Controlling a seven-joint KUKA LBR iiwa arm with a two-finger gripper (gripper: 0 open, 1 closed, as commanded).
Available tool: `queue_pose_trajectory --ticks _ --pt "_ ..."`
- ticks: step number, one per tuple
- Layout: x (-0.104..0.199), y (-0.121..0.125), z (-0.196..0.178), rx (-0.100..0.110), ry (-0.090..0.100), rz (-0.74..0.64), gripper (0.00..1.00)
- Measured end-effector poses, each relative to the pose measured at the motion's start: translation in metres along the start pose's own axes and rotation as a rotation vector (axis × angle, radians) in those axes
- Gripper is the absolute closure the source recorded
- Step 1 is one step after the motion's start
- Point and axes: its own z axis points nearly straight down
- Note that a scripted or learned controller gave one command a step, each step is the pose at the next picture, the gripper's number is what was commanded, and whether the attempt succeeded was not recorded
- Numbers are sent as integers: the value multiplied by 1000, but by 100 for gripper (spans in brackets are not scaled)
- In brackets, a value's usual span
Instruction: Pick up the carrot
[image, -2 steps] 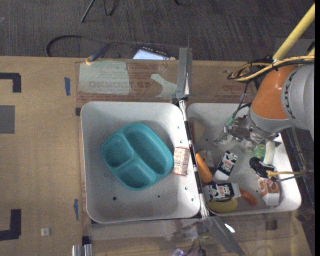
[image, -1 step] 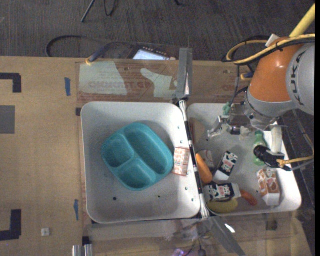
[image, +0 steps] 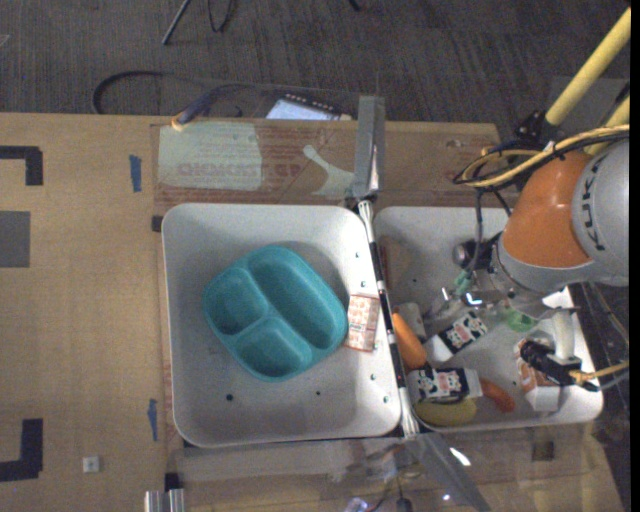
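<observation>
the arm hangs over the right bin (image: 430, 225) — gripper (image: 470, 298) hidden under the wrist, can't tell its state — with the carrot (image: 408, 340) lying just left, beside a small carton (image: 460, 333).

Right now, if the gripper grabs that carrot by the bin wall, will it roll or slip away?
The carrot looks smooth, tapered and stiff, so it would probably hold its shape but could squirt from a pinch. It lies along the right bin's left wall, which should limit rolling. A small carton lies close beside it and may get nudged.
</observation>
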Motion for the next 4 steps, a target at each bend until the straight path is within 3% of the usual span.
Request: queue_pose_trajectory --ticks 1,2,3,4 --pt "-17 -48 -1 -4 -2 -228 0" --pt "-17 -48 -1 -4 -2 -229 0" --pt "17 40 0 -3 -1 -149 0" --pt "-55 96 -111 3 -1 -127 0"
